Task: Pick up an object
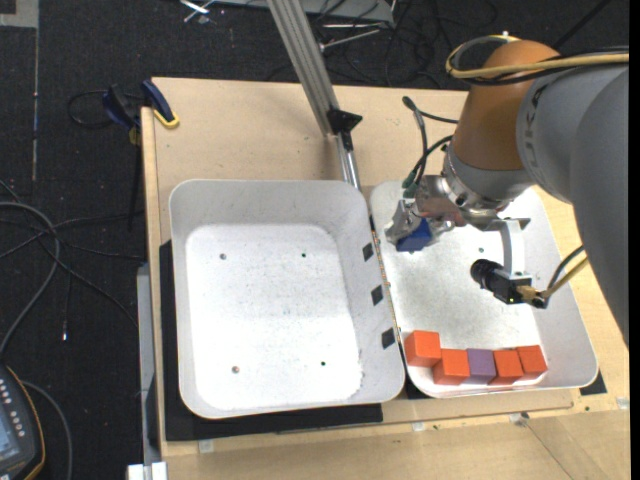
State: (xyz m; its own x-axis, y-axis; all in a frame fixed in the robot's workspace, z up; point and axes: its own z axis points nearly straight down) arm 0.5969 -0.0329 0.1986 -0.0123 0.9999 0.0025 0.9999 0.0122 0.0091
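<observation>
Camera view: the arm (540, 108) is reaching in from the right over the right bin (570, 353); the gripper (410, 226) is hovering near that bin's upper left corner, its fingers closing on a small blue block (415, 235), which is sitting between them, tilted, its long axis too short to judge; no writing is showing on it. Along the bin's lower edge a row of blocks is lying side by side: orange block (422, 345), a second orange block (454, 365), purple block (481, 364), and two more orange blocks (520, 361). The left bin (190, 208) is lying beside it.
</observation>
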